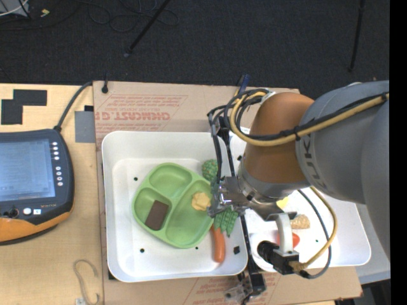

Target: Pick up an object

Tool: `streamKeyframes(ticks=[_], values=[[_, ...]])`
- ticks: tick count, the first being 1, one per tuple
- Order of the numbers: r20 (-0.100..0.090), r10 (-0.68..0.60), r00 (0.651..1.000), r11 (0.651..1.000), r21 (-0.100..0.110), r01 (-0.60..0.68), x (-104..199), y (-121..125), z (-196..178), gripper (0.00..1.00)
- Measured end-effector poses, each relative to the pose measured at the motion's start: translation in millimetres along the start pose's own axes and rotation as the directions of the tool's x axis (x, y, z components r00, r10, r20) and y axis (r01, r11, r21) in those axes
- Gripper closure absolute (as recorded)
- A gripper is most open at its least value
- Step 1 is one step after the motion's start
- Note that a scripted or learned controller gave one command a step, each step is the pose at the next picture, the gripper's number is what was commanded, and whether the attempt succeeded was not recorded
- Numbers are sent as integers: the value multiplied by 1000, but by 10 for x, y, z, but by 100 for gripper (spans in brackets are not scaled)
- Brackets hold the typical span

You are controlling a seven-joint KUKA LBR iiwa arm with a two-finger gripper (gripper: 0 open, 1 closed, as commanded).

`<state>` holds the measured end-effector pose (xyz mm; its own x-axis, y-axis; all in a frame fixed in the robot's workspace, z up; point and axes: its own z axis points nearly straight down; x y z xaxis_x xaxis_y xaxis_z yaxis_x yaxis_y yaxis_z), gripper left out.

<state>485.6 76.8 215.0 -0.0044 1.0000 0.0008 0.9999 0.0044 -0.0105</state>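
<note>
**Hovering over the left bin, eyeing the toy food**

Far left there's the tablet (32, 173) on the bench, not my concern. In the left bin (117, 246) sits a green tray (168, 205) with a brown block (156, 214) in one compartment and a yellow piece (201, 201) at its right edge. Just right of that: leafy greens (224, 220) and a carrot (218, 245) lying beside the tray.

All of it looks like light, stiff plastic, probably slick. I'd go for the carrot across its narrow middle, though that's a guess.

My arm (286, 151) comes in from the right, wrist bent down over the seam between bins, gripper (222, 199) near the yellow piece. Can't tell what state it's in. The right bin (356, 250) has a couple of small bits.
</note>
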Motion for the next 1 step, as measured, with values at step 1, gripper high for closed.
streamKeyframes(ticks=[1], values=[[1,2,1000,1000,-1,-2,178,-57,-14,100]])
